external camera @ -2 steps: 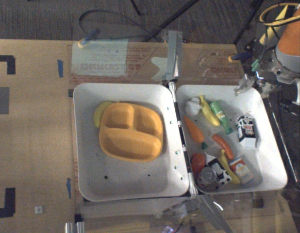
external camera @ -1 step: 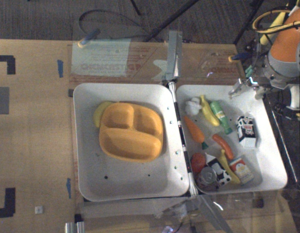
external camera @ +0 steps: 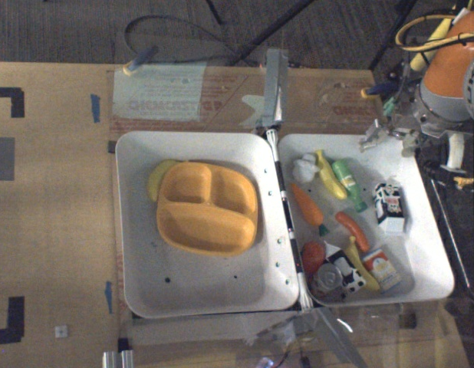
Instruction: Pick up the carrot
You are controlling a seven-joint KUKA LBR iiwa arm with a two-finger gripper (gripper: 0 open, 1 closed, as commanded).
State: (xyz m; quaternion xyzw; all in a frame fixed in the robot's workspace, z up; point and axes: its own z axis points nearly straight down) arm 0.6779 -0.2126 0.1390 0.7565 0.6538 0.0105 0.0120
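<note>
Carrot (external camera: 307, 207) is lying loose on the left side of the right bin (external camera: 425, 240), slanted, green end pointing down toward a red sausage (external camera: 352, 230). The gripper (external camera: 389, 134) hangs at that bin's top right corner, well apart from it. Too small and blurry there, so can't tell how the jaws stand. The arm (external camera: 449, 79) is cut off by the frame edge. Left bin (external camera: 137, 228) has an orange tray (external camera: 207, 208) half hiding something yellow (external camera: 157, 177).

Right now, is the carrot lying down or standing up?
Lying down. The carrot rests flat on the right bin's floor, slanted, green end toward the bin's middle.
</note>
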